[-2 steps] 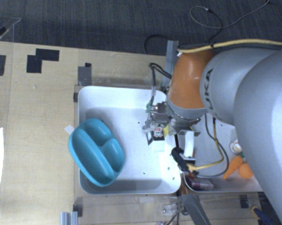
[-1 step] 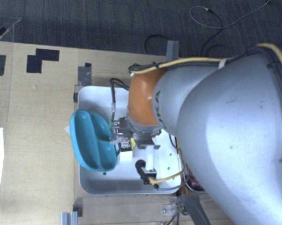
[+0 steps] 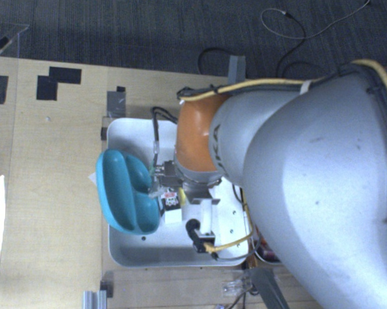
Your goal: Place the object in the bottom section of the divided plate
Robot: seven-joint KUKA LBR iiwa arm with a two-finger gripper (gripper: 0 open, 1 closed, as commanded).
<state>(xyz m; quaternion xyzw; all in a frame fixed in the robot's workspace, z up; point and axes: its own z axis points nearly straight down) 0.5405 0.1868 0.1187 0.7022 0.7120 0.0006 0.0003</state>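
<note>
One gripper point(image 3: 170, 197) parked right beside the blue divided plate point(image 3: 125, 193), probably lining up; grip state hidden, can't tell.

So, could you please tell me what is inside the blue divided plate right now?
The blue divided plate shows bare blue sections with nothing visible in them. Its right edge is covered by the tool, so that part cannot be checked.
</note>
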